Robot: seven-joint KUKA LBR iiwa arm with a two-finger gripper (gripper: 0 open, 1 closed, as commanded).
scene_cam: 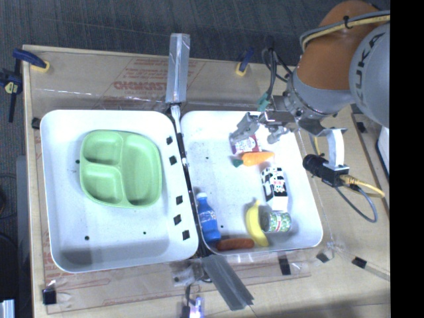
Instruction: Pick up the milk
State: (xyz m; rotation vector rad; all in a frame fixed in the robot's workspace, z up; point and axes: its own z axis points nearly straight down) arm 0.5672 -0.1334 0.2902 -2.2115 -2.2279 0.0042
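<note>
Right bin (199,171) holds everything relevant. Gripper (255,128) hangs over its far end above a small packet; finger state: cannot tell. Milk (274,183), cow-patterned carton, lies nearer the camera, past the carrot (257,157), long axis near-to-far.

Cow-patterned milk carton (274,182), lying flat, right bin (199,144)

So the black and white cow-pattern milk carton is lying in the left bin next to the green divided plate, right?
Not quite. The camera view shows the black and white cow-pattern milk carton lying in the right white bin, below the orange carrot. The green divided plate sits alone in the left white bin.
</note>
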